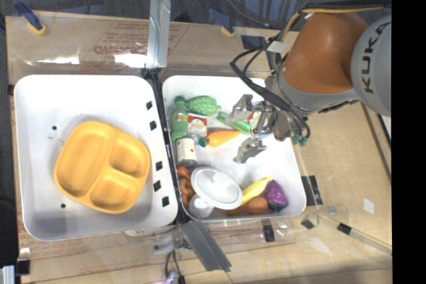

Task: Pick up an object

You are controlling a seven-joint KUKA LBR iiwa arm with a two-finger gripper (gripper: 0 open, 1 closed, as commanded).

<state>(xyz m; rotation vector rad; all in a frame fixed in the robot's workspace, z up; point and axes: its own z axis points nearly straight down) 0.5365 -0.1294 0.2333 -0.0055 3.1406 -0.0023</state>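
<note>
My gripper [244, 130] hangs over the right bin [286, 143], its two metal fingers spread apart and open, with nothing between them. An orange carrot [223, 138] lies just left of the fingers. Further left lie a green bottle [181, 124] and a green bumpy fruit [202, 105]. Toward the bin's front sit a white lidded cup [215, 188], a yellow banana [255, 189], a purple grape bunch [275, 195] and an orange-brown piece [184, 183].
The left bin [40, 103] holds a yellow divided plate [101, 165]. A strip of silver tape [158, 30] runs up from the gap between the bins. The arm's orange band [323, 53] looms over the right bin's back right corner.
</note>
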